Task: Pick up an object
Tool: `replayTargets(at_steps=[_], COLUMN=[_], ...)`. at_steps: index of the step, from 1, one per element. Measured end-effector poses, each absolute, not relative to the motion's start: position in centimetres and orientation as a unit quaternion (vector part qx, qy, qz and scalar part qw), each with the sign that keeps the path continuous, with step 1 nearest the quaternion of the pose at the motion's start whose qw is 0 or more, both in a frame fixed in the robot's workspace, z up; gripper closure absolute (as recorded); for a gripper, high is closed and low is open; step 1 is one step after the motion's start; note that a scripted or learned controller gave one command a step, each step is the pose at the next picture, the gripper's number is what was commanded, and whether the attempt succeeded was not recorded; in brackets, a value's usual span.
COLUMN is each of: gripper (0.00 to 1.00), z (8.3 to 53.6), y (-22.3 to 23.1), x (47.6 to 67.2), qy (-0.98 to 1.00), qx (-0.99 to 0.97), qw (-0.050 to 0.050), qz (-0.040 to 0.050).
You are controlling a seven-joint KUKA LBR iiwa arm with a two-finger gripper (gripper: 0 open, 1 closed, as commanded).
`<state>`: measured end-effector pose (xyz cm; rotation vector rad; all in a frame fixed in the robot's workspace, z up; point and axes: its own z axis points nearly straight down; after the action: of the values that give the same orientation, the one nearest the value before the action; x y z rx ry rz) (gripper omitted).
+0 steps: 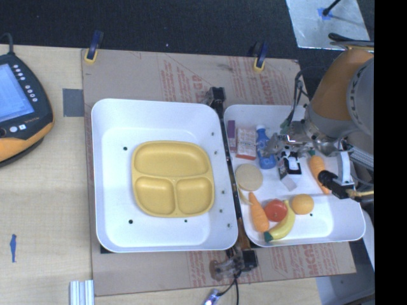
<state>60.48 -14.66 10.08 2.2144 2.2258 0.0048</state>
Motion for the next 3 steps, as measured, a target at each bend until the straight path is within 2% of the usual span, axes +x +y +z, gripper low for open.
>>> replayTargets(at_steps=[1, 2, 3], gripper=[1.0, 1.0, 1.0], z=[11.3, 19.2, 26.7], y=[-15.3, -6.0, 0.5], x=[60.4, 61.9, 57.3], qy=[0.708, 0.709, 0.709], qx=[0.706, 0.706, 0.705], qw=[0.004, -0.001, -0.001], qz=[-0.0014, 0.0002, -0.0002])
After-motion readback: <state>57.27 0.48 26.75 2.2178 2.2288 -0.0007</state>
